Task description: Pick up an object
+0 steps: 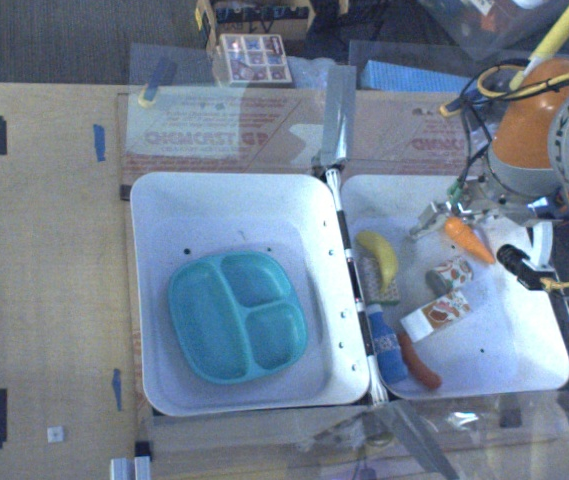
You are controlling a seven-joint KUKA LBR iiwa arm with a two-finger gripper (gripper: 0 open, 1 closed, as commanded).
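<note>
Step in hand: approach/grasp. As far as I can judge, nothing is lifted clear yet. The metal gripper [442, 218] sits low over the shallow white right-hand bin [534, 363], at the bin's 12 o'clock, with the arm coming in from 3 o'clock. Can't tell if it's released or clenched, as the wrist hardware is in the way.

Likely target is the orange tapered toy carrot [470, 241], just beside the gripper at its 4 o'clock, touching or nearly so. Can't confirm it's in the grasp. Its long axis runs 10 o'clock to 4 o'clock. The thick end is nearest the gripper and the narrow tip points to 4 o'clock.

Next move, my read: if the carrot isn't gripped, shift toward 4 o'clock to centre over its middle, close across the short axis (1 to 7 o'clock), then lift straight up. It's round and tapered, so it may squirt out tip-first.

Neighbours: two small white-and-red cartons [450, 274] at the carrot's 6–7 o'clock, near but apart. The curved yellow banana [381, 256] is at 9 o'clock, well apart.
</note>
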